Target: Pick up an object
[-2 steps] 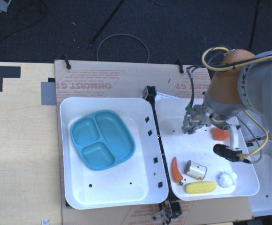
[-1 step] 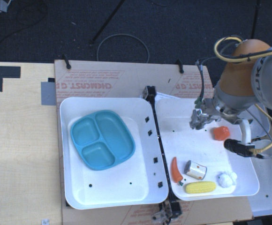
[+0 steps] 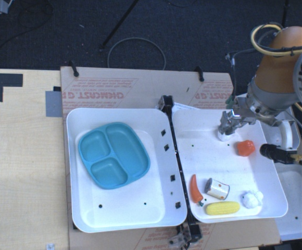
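A pale wooden counter [image 3: 21, 165] is seen under cardboard [image 3: 120, 90] bearing two white bins [image 3: 117, 215]; dark carpet [image 3: 62, 25] lies beyond. The tool [image 3: 228, 125] is lowered into the right bin; its opening cannot be told.

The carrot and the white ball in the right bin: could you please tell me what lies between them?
In the camera view, a small can on its side lies between the carrot and the white ball, with the corn cob just below that line.
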Available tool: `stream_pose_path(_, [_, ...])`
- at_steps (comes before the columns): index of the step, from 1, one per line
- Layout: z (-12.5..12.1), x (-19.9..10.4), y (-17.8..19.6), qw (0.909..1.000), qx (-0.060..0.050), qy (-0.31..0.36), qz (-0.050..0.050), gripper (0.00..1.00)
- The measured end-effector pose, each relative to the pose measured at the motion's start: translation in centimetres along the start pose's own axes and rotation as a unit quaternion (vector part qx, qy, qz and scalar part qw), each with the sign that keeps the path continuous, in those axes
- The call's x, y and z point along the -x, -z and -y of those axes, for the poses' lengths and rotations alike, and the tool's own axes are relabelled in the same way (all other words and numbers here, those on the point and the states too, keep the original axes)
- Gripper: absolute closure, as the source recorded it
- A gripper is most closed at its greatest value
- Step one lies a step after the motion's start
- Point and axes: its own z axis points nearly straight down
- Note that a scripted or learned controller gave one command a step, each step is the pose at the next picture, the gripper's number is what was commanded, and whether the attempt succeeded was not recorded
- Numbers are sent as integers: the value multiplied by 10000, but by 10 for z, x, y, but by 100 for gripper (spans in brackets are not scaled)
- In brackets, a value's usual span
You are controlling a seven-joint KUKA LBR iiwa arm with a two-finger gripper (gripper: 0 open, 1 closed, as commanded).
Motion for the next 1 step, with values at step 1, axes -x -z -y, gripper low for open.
stream_pose_path(1, [12, -42, -1, 10000, -37, 14, -13, 100])
